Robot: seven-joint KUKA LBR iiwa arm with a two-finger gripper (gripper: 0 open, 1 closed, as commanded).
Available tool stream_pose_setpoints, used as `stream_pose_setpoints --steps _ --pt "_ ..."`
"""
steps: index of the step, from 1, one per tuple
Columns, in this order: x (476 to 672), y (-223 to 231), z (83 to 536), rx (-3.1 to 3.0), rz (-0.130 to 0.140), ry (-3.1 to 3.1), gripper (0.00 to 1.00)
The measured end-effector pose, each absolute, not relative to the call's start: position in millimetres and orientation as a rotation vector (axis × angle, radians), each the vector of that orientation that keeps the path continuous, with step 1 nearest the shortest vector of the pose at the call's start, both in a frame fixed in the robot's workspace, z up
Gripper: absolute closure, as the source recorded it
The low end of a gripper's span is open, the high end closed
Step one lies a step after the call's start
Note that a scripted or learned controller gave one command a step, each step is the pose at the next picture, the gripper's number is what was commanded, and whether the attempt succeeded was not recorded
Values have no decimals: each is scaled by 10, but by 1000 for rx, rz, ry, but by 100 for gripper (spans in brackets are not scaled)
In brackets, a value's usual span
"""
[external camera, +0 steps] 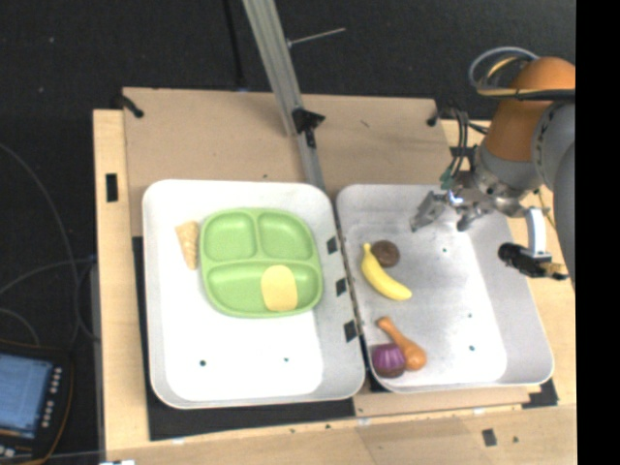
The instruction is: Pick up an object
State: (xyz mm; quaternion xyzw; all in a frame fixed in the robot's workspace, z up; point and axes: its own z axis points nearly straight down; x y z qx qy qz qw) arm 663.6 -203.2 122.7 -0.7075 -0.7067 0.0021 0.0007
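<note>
Overhead, the gripper (444, 211) hangs spread wide and empty above the right bin (484, 356). Nearest lies the banana (384, 275), beside a brown ball (387, 253); probably light, stiff, smooth plastic, best pinched across its curved middle.

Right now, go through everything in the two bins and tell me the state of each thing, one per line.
Green divided plastic plate: flat in left bin, holding a yellow slab.
Yellow slab: lying in the plate's front compartment.
Tan wafer piece: beside the plate's left edge.
Yellow banana: lying in right bin, touching a brown round piece.
Purple onion: against an orange carrot.
Gripper: open, over the right bin, holding nothing.
</note>
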Motion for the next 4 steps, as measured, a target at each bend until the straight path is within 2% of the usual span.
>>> stream_pose_setpoints --steps 1,2,3,4 --pt "6657 -2044 1386 -2226 1 -2227 100" --pt "6644 -2065 2043 -2230 -6 -2225 100" --pt "6651 -2076 2141 -2225 -2 -2223 100" --pt "6569 -1553 2084 -2215 0 -2227 100"
